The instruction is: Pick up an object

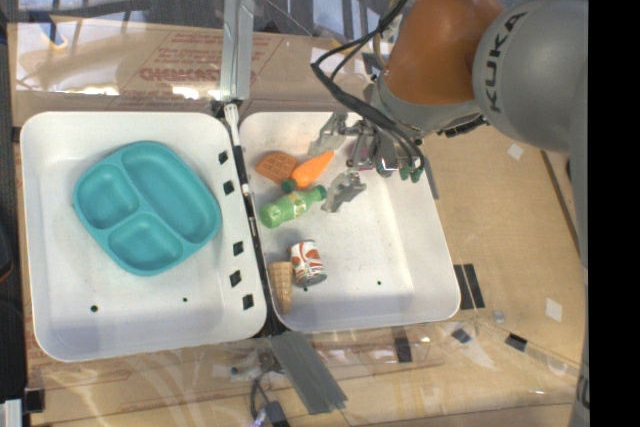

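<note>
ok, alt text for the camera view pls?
The grey arm's claw hovers over the right white bin, beside a green plastic bottle and toy carrot. The left white bin holds a teal divided plate.

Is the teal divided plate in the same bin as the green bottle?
No. The teal plate lies in the left bin; the green bottle lies in the right bin.

The grey arm (530, 65) carries the brand name KUKA in dark capitals, running up its casing just right of the orange band (435, 45). Left of the arm, behind the two white bins, a sheet of cardboard (180, 60) bears red print that appears mirrored and cannot be made out. The small can (308, 264), below and left of the arm, has a red-and-white label too small to read.
</note>
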Controlling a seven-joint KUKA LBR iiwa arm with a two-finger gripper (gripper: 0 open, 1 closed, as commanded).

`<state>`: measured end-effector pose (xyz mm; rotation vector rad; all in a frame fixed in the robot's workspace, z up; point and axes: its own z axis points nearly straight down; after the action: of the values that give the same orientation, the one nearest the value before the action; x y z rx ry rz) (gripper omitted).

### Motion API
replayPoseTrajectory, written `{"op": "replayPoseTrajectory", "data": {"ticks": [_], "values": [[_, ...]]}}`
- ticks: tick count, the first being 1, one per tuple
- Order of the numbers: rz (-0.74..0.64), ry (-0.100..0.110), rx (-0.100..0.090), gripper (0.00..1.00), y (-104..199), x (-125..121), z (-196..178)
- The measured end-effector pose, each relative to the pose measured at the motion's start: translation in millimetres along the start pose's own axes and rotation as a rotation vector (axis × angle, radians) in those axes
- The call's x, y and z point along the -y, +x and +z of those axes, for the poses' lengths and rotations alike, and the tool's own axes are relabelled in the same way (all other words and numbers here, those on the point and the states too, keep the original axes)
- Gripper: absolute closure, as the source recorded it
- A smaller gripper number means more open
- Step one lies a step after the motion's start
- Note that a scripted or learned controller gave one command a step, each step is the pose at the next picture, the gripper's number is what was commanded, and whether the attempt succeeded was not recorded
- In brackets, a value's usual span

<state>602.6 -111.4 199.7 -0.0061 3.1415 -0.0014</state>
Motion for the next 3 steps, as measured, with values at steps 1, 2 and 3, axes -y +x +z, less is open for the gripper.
{"op": "replayPoseTrajectory", "data": {"ticks": [1,2,3], "values": [[-0.225,0.005,0.020,0.00,-54,5,85],[0.492,-0.001,0.034,0.00,-33,10,90],[0.482,-0.003,0.039,1.00,-36,8,78]]}}
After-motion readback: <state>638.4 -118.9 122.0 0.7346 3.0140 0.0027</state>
